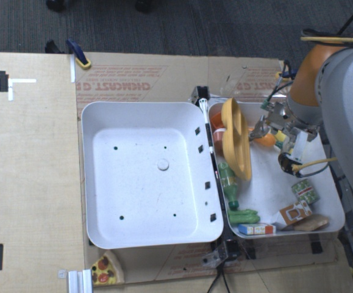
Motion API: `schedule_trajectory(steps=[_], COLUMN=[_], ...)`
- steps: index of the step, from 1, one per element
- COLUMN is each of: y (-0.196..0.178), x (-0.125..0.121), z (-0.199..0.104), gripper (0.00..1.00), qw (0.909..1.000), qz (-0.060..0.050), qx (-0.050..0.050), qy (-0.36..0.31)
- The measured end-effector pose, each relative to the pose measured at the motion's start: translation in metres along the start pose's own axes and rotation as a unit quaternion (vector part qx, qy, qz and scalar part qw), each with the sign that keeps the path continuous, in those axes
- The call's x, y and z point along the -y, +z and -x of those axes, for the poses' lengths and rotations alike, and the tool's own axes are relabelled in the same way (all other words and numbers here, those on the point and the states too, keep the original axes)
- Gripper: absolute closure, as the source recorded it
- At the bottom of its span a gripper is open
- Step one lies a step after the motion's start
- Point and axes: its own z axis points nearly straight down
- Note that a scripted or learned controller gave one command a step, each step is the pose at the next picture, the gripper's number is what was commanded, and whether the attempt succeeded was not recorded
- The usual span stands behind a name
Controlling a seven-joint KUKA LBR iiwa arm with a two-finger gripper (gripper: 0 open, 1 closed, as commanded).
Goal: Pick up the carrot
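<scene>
An orange carrot (265, 141) lies in the upper middle of the right white bin (267, 194), partly covered from above. My gripper (263, 129) is down in that bin right over the carrot's upper end, at the tip of the grey arm with its orange band (307, 72) reaching in from the right. The carrot's far end is hidden under the gripper body.
A tilted yellow plate (236, 139) leans just left of the carrot, with a red-orange item (217, 126) behind it. A green bottle (228, 182), green toy (243, 215), blue box (255, 229), brown box (295, 213) and green packet (305, 191) lie lower down. The left bin (103, 224) stands alongside.
</scene>
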Motion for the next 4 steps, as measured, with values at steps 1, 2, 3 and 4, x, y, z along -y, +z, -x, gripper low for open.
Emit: schedule_trajectory(steps=[1, 2, 3, 4], y=[-0.0071, -0.0076, -0.0168, -0.0166], x=[0.0025, 0.0014, 0.0014, 0.0015], z=[0.0031, 0.0053, 0.0049, 0.0048], gripper=[1.0, 0.0, 1.0, 0.0], qw=[1.0, 1.0, 1.0, 1.0], qz=[-0.006, -0.004, -0.005, -0.005], qx=[0.005, 0.006, 0.007, 0.007], qy=[-0.002, 0.0, -0.002, -0.002])
